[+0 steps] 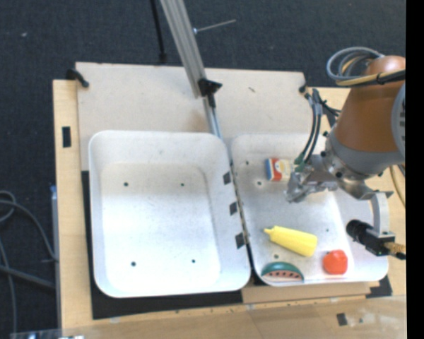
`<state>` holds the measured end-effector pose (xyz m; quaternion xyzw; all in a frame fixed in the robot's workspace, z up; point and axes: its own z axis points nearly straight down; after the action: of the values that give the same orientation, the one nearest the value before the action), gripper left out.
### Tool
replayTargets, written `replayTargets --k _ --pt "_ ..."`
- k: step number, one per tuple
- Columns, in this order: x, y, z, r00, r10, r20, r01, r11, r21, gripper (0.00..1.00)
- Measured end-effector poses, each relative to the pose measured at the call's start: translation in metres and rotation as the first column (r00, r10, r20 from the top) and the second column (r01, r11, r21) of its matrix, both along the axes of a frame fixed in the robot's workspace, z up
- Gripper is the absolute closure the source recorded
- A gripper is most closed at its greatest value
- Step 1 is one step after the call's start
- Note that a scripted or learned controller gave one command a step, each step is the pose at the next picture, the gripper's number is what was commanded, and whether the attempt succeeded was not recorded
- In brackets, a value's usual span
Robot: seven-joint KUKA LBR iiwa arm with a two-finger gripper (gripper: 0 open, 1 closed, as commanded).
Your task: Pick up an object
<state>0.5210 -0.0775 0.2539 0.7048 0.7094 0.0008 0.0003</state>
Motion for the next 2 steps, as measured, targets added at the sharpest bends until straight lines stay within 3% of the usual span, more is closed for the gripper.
replayTargets --k 2 --pt "-0.003 0.112 0.013 1.000 0.002 0.001 -0.002 1.000 0.001 1.00"
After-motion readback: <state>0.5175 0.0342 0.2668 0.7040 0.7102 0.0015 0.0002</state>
